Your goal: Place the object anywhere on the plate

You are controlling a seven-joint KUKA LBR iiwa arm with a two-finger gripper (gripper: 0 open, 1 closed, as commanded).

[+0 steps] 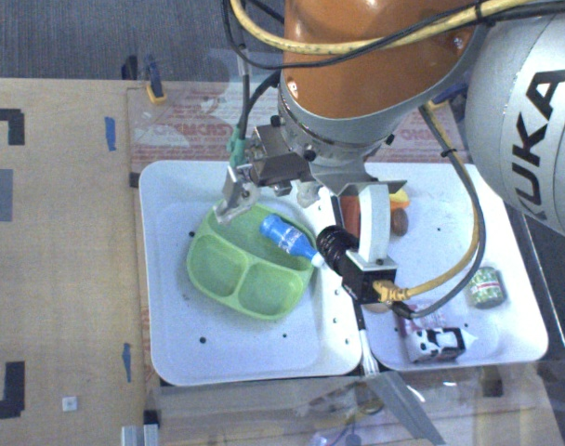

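I see the claw (234, 196) over the plate (217, 266) rim, grip unclear; bottle (287, 237) just right, lying diagonal on the plate.

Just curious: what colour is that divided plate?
Light green plate, seen in the camera view.

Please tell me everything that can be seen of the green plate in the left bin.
The green plate is a light green tray with rounded corners that looks like plastic, divided by raised ridges into compartments. It lies flat and turned at an angle on the floor of the left bin, toward its right side. A small blue bottle with a white end lies across its upper right rim. The gripper is at its upper edge; whether they touch cannot be told.
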